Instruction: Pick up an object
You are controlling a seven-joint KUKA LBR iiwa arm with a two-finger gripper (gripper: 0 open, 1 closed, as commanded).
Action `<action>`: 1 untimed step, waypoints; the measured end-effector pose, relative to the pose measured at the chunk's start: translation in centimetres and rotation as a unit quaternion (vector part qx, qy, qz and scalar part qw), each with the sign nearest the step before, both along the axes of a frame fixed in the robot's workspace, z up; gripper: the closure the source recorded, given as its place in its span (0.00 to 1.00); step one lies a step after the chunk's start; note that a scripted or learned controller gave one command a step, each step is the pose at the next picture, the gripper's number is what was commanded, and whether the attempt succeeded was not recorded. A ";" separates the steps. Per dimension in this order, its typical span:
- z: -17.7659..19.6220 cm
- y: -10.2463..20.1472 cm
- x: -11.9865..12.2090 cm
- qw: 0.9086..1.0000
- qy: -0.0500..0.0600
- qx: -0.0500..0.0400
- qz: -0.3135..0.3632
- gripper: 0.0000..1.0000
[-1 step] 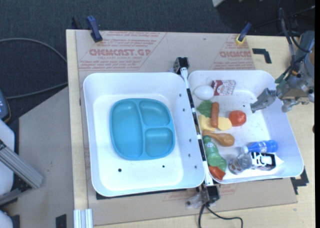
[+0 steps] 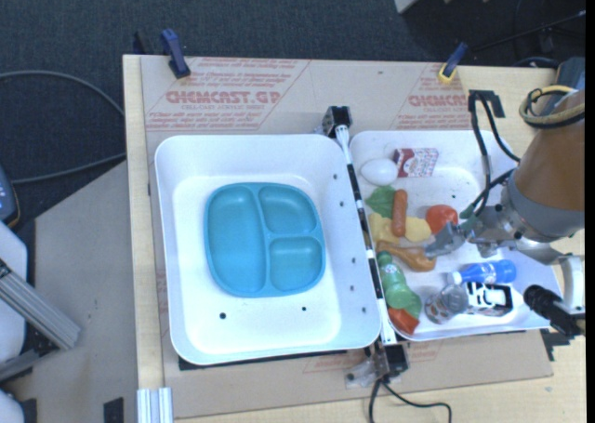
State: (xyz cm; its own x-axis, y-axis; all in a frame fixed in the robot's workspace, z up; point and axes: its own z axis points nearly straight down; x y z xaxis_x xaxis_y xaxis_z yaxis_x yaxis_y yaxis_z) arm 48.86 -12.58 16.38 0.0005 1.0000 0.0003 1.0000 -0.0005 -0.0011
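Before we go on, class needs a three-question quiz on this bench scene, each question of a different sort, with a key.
1. True or false: the blue divided tray lies in the left bin.
2. Which bin holds the white egg: A left, B right?
3. Fill in: the gripper hovers over the ___ bin.

Key: 1 true; 2 B; 3 right.

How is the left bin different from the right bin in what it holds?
The left bin holds one thing, a blue divided plate lying flat; the right bin holds many small toy foods piled together. The gripper is over the right bin, not the left bin. Both are shallow and white.
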 end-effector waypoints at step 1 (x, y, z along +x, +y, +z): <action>-7.5 -0.2 3.6 1.000 -0.004 0.002 0.001 0.00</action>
